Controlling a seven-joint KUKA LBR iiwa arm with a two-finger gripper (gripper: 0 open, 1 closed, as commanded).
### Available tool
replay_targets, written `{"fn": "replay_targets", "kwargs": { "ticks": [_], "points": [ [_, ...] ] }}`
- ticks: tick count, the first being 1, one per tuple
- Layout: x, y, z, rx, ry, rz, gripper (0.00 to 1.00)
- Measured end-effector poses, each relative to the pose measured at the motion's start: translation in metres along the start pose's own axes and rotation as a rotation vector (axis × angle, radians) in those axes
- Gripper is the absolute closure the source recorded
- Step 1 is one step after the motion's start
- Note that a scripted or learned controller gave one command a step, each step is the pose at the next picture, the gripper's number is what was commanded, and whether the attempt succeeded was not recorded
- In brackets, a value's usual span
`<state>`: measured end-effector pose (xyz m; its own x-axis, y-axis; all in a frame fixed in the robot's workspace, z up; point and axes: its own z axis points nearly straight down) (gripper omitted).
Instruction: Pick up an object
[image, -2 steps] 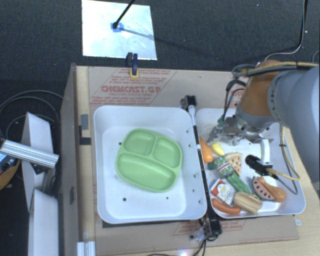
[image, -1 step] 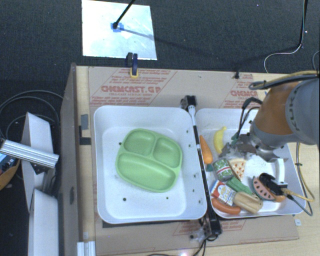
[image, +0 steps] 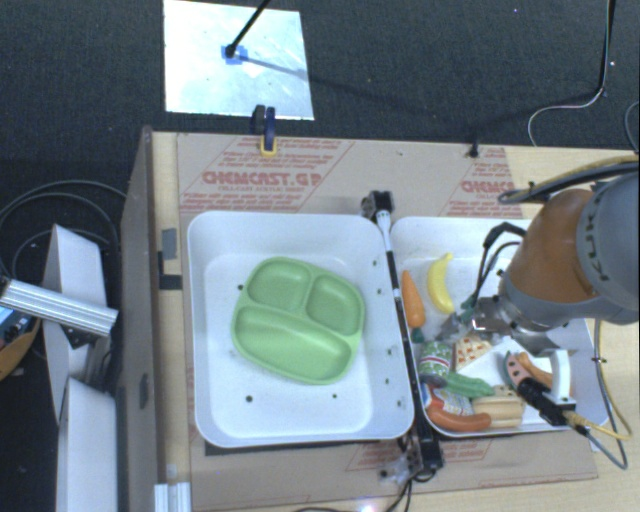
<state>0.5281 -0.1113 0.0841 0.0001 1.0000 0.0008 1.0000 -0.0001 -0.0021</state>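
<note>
The right bin (image: 452, 233) holds several toy foods. A yellow banana (image: 440, 283) and an orange carrot (image: 412, 300) lie at its left side. Nearer the front are a pizza slice (image: 470, 352), a green pod (image: 466, 383) and a red sausage (image: 458, 421). My gripper (image: 462, 325) hangs low over the middle of this bin, just right of the carrot and just above the pizza slice. The grey and orange arm (image: 555, 265) covers the bin's right part.
The left bin (image: 290, 225) carries a green divided plate (image: 297, 320). A brown toy (image: 528, 368) and a tan block (image: 502, 408) lie at the right bin's front right. A divider rail (image: 395, 300) runs between the bins. Cables (image: 600, 430) trail at the right.
</note>
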Motion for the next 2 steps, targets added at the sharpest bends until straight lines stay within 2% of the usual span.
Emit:
{"fn": "replay_targets", "kwargs": {
  "ticks": [1,2],
  "points": [
    [0.000,0.003,-0.011,-0.005,-0.001,-0.002,1.00],
    [0.085,0.034,-0.105,-0.011,0.000,-0.011,1.00]
  ]
}}
